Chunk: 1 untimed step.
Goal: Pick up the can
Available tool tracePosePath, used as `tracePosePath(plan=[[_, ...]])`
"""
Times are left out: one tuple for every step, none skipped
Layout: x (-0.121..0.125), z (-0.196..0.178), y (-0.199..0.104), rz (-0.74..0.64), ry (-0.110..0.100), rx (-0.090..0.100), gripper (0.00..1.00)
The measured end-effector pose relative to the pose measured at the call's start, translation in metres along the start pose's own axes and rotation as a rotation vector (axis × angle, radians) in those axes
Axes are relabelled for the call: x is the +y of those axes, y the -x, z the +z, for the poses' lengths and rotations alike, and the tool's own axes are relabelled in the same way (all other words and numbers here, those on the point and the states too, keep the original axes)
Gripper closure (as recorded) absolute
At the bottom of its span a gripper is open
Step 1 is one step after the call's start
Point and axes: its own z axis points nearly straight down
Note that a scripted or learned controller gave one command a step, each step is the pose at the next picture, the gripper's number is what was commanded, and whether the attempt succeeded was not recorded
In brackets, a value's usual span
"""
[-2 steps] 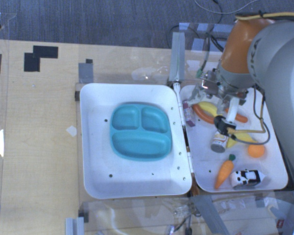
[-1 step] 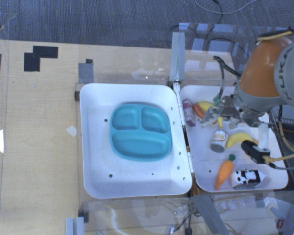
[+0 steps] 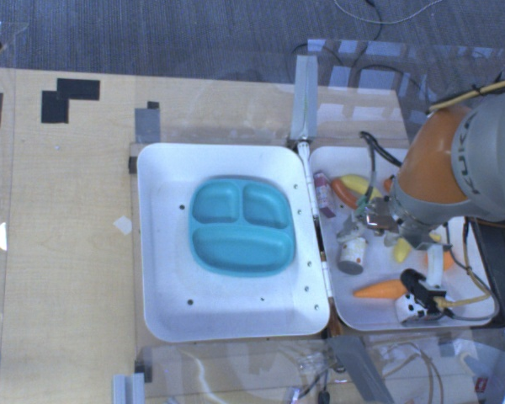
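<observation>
Presently the can (image 3: 351, 254) is seen tilted in the right bin (image 3: 345, 305), just beside the end effector (image 3: 372, 219), whose state cannot be told. Descent should be centred over the can before any closing.

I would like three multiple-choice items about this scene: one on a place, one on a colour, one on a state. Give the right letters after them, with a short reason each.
1. Where does the divided tray lie?
A. in the left bin
B. in the right bin
C. on the bare bench

2. What colour is the divided tray?
A. red
B. blue
C. yellow

3. How does the can stand in relation to the arm?
A. lifted high above both bins
B. down in the right bin, beside the gripper
C. set on the divided tray

Answers:
1. A, the tray rests in the middle of the left bin.
2. B, its three compartments are all light blue.
3. B, the can sits among the toys in the right bin, with the gripper low next to it.
</observation>
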Motion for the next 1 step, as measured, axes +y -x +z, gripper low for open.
tracePosePath(plan=[[0.0239,0.0179,0.0021,0.296,0.002,0.001,0.0]])
